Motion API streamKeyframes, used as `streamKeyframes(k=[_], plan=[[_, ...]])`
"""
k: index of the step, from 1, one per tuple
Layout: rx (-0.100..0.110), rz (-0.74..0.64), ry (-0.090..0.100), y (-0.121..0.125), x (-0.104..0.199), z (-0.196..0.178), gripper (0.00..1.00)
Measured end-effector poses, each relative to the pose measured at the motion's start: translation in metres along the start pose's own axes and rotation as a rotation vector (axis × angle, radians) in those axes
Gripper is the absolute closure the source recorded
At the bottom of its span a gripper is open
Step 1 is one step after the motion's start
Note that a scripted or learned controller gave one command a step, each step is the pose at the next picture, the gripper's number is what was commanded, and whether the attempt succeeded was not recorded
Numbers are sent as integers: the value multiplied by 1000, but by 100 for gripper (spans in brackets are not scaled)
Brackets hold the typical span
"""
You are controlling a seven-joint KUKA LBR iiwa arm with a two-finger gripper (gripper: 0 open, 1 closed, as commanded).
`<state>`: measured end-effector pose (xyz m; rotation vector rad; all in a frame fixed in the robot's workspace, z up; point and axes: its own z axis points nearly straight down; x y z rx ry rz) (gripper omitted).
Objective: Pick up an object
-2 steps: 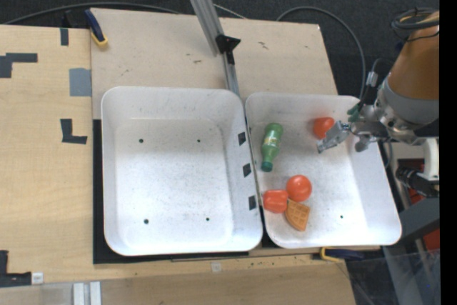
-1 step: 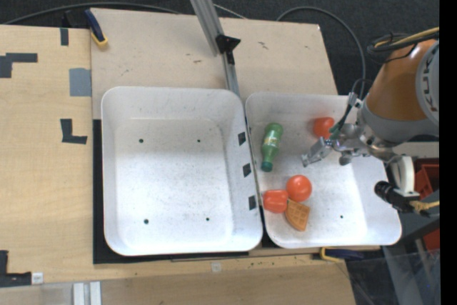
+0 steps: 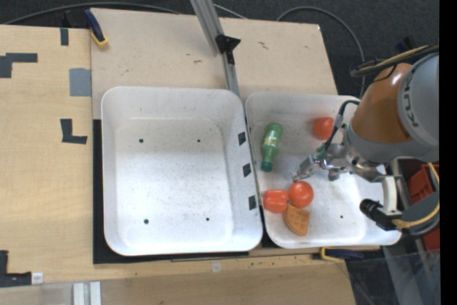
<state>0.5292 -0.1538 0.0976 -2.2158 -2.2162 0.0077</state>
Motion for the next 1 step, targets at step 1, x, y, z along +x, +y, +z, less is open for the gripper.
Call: streamKeyframes(k=[1], plan=[[-5, -1, -1, 2, 0, -13, 100]])
